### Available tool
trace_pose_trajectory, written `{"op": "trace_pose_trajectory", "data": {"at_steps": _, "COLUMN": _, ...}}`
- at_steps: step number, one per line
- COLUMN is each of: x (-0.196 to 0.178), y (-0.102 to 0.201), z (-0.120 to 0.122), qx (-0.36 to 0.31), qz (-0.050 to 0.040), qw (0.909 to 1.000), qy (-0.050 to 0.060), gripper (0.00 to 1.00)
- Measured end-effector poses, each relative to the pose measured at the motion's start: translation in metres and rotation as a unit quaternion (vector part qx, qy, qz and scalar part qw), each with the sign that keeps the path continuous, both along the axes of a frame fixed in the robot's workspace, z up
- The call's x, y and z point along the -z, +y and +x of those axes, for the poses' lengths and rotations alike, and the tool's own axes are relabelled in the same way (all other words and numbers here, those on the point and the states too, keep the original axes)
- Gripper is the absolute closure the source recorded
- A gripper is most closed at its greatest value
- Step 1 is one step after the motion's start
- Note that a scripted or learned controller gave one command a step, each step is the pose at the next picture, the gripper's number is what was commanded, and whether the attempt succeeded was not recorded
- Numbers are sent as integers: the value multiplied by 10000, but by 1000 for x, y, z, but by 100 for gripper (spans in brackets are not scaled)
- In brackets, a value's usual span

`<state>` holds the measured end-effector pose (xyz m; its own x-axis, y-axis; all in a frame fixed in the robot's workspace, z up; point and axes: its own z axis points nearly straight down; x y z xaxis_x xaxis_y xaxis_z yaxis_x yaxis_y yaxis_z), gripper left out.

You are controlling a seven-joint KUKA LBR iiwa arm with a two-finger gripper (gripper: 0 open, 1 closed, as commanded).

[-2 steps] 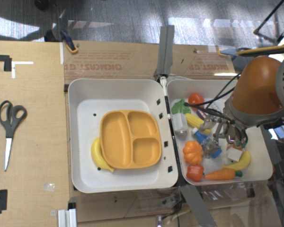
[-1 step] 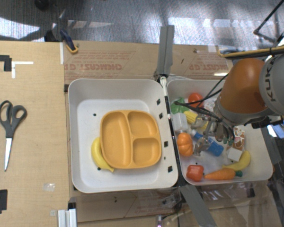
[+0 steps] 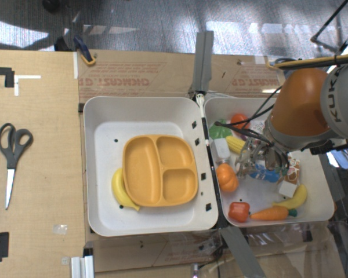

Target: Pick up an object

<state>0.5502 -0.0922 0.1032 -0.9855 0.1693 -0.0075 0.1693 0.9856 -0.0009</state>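
I see my gripper (image 3: 256, 158) low in the right white bin (image 3: 325, 210), fingers' state unreadable; the round orange toy fruit (image 3: 227, 177) lies just left of it, nearly touching.

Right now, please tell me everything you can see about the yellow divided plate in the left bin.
The yellow divided plate is a rounded-square tray in orange-yellow, which looks like matte plastic. It has three compartments: one long along its left side, two smaller on its right. All three hold nothing. It lies flat, face up and turned slightly, near the middle of the left bin. Its lower left edge overlaps a banana, which sticks out from under it. Nothing else touches it.
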Motion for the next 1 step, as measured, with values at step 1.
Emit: {"op": "trace_pose_trajectory", "data": {"at_steps": 1, "x": -258, "y": -92, "z": -30, "qx": -551, "qz": 1, "qw": 9985, "qy": 18, "gripper": 100}}
